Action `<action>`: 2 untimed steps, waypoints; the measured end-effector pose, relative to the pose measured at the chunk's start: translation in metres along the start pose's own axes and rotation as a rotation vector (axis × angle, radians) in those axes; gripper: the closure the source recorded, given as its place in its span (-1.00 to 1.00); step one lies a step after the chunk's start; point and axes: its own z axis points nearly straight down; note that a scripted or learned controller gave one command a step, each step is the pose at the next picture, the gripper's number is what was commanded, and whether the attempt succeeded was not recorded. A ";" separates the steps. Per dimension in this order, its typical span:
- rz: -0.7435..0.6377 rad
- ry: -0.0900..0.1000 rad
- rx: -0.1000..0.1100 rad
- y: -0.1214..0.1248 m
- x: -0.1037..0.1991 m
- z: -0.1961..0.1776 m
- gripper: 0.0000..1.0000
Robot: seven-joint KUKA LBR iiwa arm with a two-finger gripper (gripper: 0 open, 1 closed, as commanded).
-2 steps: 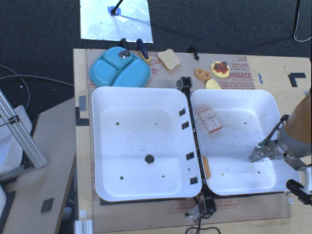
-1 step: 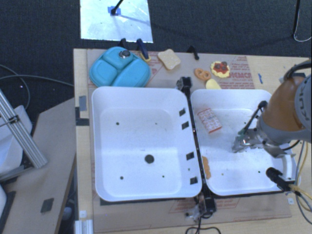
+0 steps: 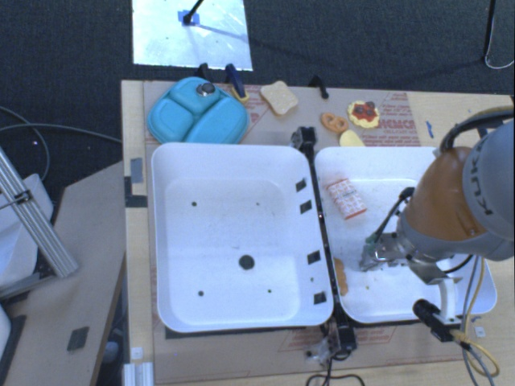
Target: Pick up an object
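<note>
The arm is reaching in over the right bin [image 3: 354,161], and the pincer [image 3: 372,257] is hanging low over that bin's floor, toward its front-left part. Whether it is released or clenched can't be told from this angle; the wrist is covering too much, and nothing is showing as gripped.

Likeliest target: a small box [image 3: 345,198], white w/ red print, lying flat near the bin's back-left corner, apart from the pincer. It is looking like light cardboard or a packet: stiff enough to pinch but prob. crushable, so a gentle squeeze across its short sides is looking best. Its surface may be glossy, so slip is a risk if caught by one corner only.

A second item, a thin tan piece [image 3: 341,276], is sitting against the bin's left wall toward the front, just beside the pincer. Too small to ID. It is hugging the wall, leaving little room for a finger on that side, so it is looking like the harder pick.

The left bin [image 3: 233,159] is carrying only a dark spot [image 3: 246,262] mid-floor, prob. a hole or mark, not graspable.

Along the tabletop's back edge, outside the bins, a blue tray [image 3: 197,112], toast [image 3: 278,97] and other toy food are lying out of play.
</note>
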 end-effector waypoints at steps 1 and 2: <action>0.004 0.004 -0.003 0.024 -0.071 0.002 1.00; 0.007 -0.003 0.002 0.025 -0.118 -0.028 1.00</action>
